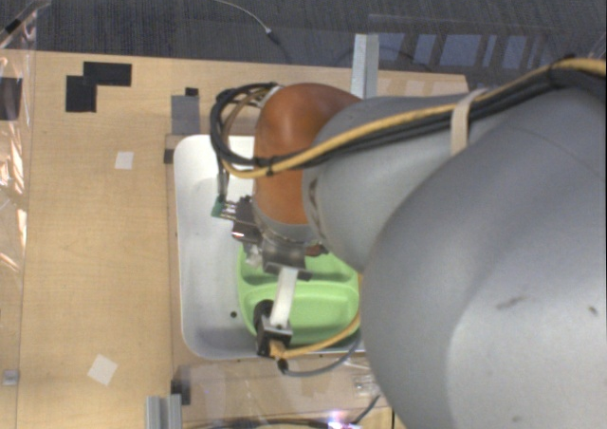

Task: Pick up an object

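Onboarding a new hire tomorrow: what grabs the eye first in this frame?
The grey arm bulks over the right half of the view, with its orange band above the wrist near the centre. Below it the gripper hangs over a bright green object in the white bin. A yellow cable runs along the arm.

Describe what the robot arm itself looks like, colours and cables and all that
The arm is bulky, rounded and smooth light grey, with an orange-brown band above the wrist. A yellow cable runs along it, strapped on with a pale tie, and black cables loop beside the band. The wrist ends in a metal flange above the gripper.
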